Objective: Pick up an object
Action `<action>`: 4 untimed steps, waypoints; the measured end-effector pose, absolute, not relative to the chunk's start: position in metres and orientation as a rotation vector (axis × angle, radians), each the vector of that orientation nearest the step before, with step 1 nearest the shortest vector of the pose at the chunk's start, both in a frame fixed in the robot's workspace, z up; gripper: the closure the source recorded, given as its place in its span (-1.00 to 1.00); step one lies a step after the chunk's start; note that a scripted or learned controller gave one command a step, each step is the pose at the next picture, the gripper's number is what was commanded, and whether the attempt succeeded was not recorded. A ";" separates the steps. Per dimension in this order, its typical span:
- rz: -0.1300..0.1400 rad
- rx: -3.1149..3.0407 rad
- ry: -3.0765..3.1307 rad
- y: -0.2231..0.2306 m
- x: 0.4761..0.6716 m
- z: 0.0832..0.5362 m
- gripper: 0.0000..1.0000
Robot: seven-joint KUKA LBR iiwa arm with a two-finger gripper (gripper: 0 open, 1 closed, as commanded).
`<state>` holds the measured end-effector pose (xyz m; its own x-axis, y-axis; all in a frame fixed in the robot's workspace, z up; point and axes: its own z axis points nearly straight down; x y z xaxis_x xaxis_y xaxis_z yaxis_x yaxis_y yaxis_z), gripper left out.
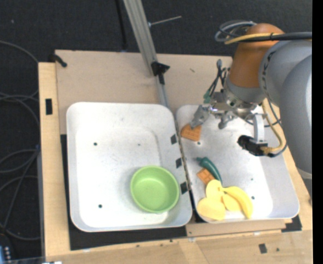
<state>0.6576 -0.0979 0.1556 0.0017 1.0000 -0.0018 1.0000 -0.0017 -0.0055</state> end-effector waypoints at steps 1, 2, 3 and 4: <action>-0.004 -2.230 -2.220 -0.099 0.659 0.108 -1.00; -0.012 -2.237 -2.221 -0.100 0.662 0.122 1.00; -0.006 -2.227 -2.223 -0.104 0.670 0.169 1.00; -0.008 -2.222 -2.229 -0.095 0.671 0.222 1.00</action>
